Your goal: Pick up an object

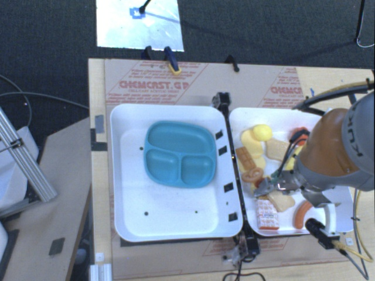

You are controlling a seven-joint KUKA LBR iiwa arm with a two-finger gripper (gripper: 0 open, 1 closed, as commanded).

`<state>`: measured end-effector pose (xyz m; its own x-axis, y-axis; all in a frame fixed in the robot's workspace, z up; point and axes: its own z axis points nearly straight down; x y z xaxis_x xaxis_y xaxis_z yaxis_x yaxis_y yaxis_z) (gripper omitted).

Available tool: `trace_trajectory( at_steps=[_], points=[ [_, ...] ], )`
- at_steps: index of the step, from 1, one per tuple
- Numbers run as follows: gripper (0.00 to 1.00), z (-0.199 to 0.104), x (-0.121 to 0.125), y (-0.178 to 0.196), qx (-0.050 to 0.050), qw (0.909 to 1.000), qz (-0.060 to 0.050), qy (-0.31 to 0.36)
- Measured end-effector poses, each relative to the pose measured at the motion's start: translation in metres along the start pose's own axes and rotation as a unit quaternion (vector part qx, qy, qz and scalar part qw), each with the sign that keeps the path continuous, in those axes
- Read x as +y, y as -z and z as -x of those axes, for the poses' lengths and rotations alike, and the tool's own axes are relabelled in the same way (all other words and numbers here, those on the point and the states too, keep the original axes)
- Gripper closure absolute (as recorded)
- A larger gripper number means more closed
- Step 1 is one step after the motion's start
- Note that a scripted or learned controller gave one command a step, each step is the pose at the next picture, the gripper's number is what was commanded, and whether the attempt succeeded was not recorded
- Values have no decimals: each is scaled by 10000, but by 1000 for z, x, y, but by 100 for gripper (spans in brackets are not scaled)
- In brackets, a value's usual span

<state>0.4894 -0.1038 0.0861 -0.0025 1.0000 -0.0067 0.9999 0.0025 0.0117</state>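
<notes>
Arm (334,151) above right bin — pincer (265,186) just beside pretzel (253,175)

Blue tray (179,155) in white bin (132,215); yellow lemon (261,133), red-and-white carton (267,216), orange sausage (301,215)

toy food (258,138) heaped in right bin (243,119)
</notes>
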Motion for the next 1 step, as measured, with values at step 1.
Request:
trace_trajectory(
  at_steps=[1],
  points=[
    [0, -60, 28, 105, 43, 10000, 9, 49]
  ],
)
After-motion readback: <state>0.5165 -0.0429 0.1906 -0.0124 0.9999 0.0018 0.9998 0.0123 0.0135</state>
